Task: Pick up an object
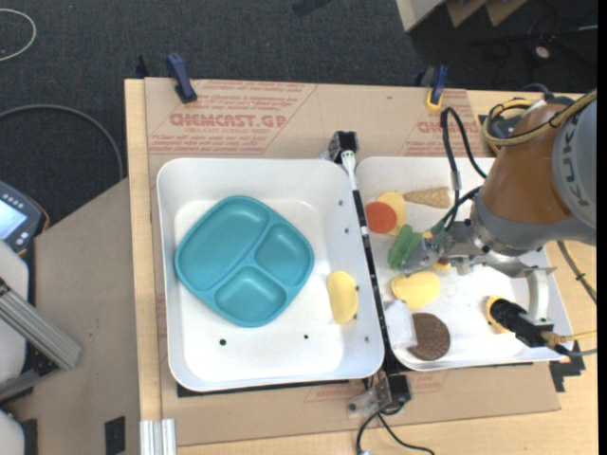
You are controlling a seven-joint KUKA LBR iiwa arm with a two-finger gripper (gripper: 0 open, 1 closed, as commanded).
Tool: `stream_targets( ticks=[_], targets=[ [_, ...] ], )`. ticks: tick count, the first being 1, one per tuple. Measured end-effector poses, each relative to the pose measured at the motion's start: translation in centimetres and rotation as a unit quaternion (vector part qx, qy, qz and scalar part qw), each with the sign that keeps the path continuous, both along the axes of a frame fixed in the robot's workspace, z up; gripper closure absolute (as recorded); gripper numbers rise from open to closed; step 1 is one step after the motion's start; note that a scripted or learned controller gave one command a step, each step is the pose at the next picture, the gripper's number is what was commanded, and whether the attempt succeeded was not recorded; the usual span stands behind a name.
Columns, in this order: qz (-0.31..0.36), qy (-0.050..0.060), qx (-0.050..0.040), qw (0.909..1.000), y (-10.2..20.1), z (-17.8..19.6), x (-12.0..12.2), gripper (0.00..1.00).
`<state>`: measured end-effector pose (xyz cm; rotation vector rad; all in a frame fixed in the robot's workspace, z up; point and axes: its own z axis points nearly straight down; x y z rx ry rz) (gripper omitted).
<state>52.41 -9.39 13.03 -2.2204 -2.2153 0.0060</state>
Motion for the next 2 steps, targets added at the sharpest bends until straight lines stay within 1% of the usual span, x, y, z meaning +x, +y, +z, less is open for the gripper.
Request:
stream_targets(
  ticks=[1,2],
  targets=[
    [0.002,-0.005,-0.0015,1.0,-1.6,0.4,5.1,0.0],
    [0.005,-0.008,0.0005,1.0,5.5,5.8,8.6,0.0]
  ],
)
